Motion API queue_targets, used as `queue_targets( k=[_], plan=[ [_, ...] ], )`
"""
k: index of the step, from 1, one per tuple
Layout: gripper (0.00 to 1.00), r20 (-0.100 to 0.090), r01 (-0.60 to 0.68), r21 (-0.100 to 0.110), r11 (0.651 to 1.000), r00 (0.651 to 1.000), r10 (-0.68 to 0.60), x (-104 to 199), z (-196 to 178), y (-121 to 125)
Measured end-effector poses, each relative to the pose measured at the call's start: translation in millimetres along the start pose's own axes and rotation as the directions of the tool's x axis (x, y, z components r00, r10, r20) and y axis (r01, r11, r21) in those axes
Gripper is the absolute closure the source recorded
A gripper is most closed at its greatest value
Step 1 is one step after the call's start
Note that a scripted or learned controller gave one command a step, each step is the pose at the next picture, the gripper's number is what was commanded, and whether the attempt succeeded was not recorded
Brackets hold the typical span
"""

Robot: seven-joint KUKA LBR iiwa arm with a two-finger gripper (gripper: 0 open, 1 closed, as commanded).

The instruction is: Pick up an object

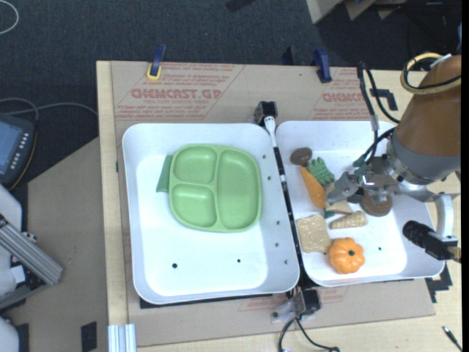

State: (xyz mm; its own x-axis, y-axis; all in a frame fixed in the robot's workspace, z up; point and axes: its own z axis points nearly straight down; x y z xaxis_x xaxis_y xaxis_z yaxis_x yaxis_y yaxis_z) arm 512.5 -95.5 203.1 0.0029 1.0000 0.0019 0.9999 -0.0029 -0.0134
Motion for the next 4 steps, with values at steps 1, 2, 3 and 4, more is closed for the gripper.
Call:
queue_targets(
  k=[1,2,3,4],
  plan=[
    [0.0,0.002,0.003,-0.014,1.0,1.0,-0.003,0.0,-6.4,2.9],
    [0.0,0.0,0.003,-0.005,1.0,1.0,-0.003,3.5,56.9,-0.5],
    [0.0,0.002,0.003,-0.021,1.0,1.0,-0.003,1.2,113.7,4.8],
    [0.0,0.002,0.004,-0.026,1.0,1.0,-0.004,1.7,112.5,9.3]
  ],
)
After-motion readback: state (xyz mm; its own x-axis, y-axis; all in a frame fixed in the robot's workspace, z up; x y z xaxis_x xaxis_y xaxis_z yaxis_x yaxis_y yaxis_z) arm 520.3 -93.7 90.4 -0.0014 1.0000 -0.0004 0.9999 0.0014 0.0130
